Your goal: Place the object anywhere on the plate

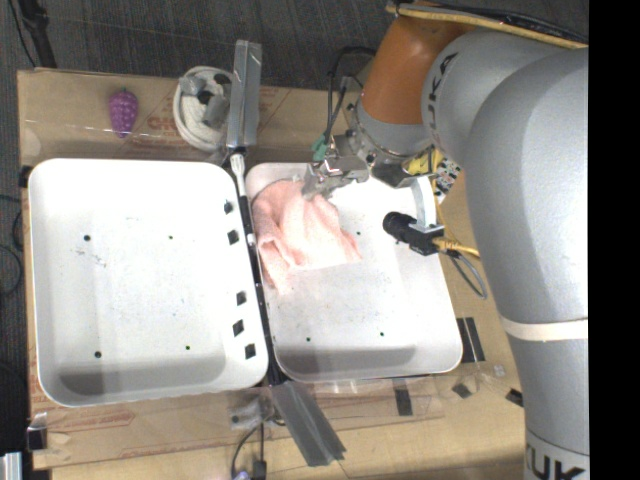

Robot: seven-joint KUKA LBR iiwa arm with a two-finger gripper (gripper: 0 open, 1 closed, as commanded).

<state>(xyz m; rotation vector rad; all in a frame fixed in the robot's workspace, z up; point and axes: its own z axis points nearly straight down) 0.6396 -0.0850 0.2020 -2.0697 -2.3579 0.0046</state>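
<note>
The arm (500, 168) covers much of the right side, hiding the far right corner of the right bin (400, 318) and the bench beyond it. Its gripper (325, 180) sits low over the bin's far left corner, right at the top edge of a pink cloth (300, 230); whether it is wide, narrow or pinching the cloth cannot be made out, since the tips blur into the fabric. The cloth lies crumpled in the far left part of the right bin, against the wall by the divider. No plate can be made out. The left bin (130, 278) lies just beside. On the cardboard beyond it are a purple grape-like toy (123, 111) and a white coil of cord (203, 105). Grey letters "KU" show at the arm's lower edge, cut off
</note>
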